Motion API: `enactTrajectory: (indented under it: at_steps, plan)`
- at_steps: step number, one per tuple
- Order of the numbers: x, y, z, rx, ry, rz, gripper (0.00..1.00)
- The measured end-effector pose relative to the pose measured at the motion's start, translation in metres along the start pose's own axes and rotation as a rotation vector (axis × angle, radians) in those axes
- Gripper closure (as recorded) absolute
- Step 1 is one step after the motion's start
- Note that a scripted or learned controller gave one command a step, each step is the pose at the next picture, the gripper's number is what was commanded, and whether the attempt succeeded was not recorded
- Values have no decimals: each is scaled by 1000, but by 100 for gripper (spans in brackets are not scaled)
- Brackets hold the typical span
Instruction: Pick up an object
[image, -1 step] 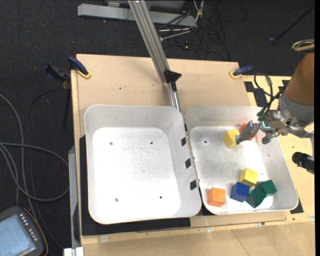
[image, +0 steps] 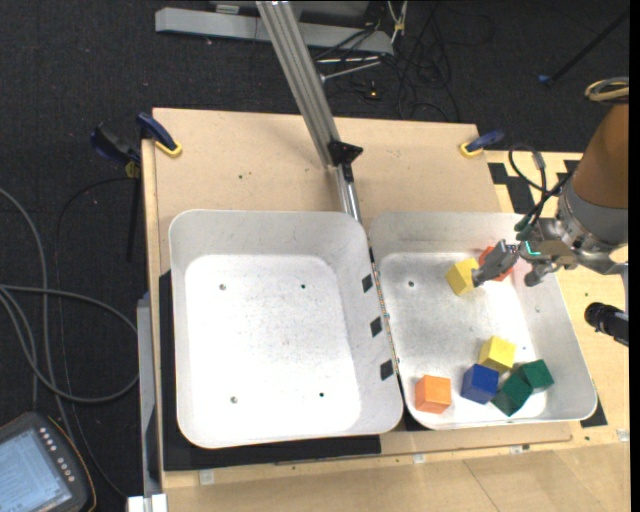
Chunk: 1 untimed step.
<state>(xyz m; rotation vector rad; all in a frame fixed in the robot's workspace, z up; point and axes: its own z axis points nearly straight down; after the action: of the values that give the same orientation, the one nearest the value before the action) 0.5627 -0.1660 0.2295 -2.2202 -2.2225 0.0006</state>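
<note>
My gripper (image: 503, 265) reaches in from the right and hangs low over the upper right part of the right bin (image: 420, 330). A small red-orange piece (image: 493, 256) shows right at its tip, and I cannot tell whether it is held. A yellow block (image: 460, 277) lies just left of the gripper, close to it or touching. Near the bin's front edge lie another yellow block (image: 497, 352), a blue block (image: 480, 383), a green block (image: 524, 385) and an orange block (image: 433, 393).
The left bin (image: 200, 330) stands beside the right one, their rims meeting in the middle. A slanted metal pole (image: 305, 85) rises from the bench behind the bins. Cables trail by the arm at the right.
</note>
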Motion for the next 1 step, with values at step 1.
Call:
enactTrajectory:
  at_steps: [1]
  plan:
    - [-3,5,62,5,1,2,0]
